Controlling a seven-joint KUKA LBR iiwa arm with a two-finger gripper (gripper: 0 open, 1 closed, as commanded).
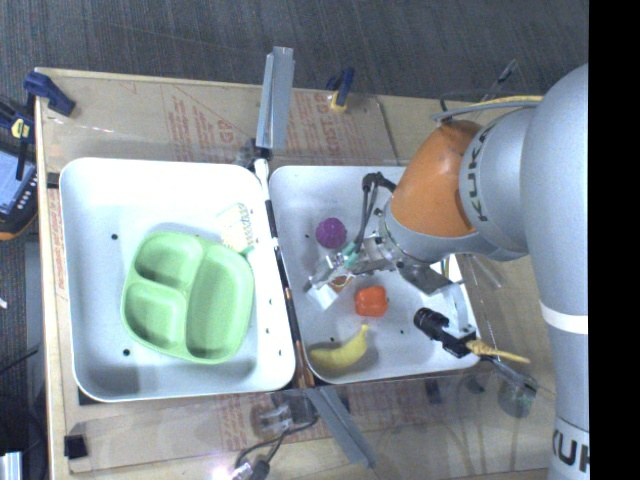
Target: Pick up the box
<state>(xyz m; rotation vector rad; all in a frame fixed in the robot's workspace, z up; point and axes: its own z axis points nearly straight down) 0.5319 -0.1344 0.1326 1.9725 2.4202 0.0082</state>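
The box (237, 227), small and pale with a faint printed pattern, lies in the left bin (100, 198). It sits against that bin's right wall, towards the far side, and just touches the far right corner of a green divided plate (190, 298). The plate has three compartments and takes up the middle and near part of the left bin, lying flat.

The arm (500, 183) reaches in from the right, its orange band over the far right part of the right bin (300, 193). The gripper (323, 277) is low over the middle of that bin and points left towards the wall between the two bins. It is well apart from the box, with that wall between them. Whether its jaws are apart or together cannot be told, as the tip is small and cluttered, and nothing is seen held in it.

A purple ball (331, 232) rests just on the far side of the gripper. A small orange-red object (371, 300) lies just near and right of the tip. A banana (340, 350) lies by the near wall of the right bin, curved, with its tip turned up towards the orange-red object.

Both bins stand side by side on a cardboard-covered bench (160, 118). A blue clamp (343, 86) sits at its far edge.
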